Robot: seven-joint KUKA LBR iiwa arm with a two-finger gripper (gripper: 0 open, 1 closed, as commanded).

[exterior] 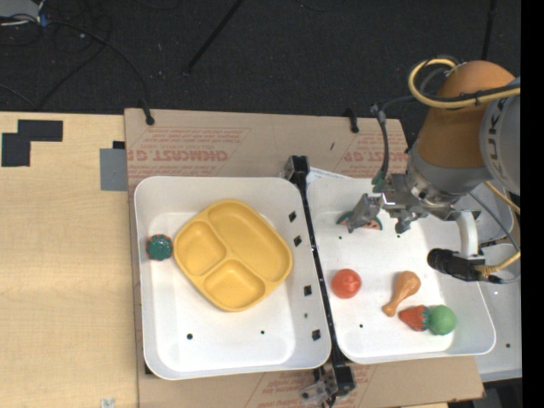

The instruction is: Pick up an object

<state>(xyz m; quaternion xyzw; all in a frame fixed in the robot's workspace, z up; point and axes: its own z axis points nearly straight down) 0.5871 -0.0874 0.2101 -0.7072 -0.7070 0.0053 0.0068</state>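
Observation:
My gripper [378, 218] hovers over the far part of the right bin [476, 347], with its grey fingers [353, 219] spread open and nothing held between them. Nearer the front of that bin lie a red tomato-like ball [345, 283], a tan chicken drumstick [401, 291] and a red strawberry with a green top [429, 319]. All three lie apart from the gripper, below it in the view. In the left bin [170, 347], a yellow divided plate [232, 253] lies tilted, and a small green ball [159, 246] rests by its left edge.
A black divider [310, 253] runs between the two bins. The bins sit on a cardboard sheet [221, 147] on a wooden bench [59, 270]. The arm's orange band [459, 117] rises over the right bin's far right corner.

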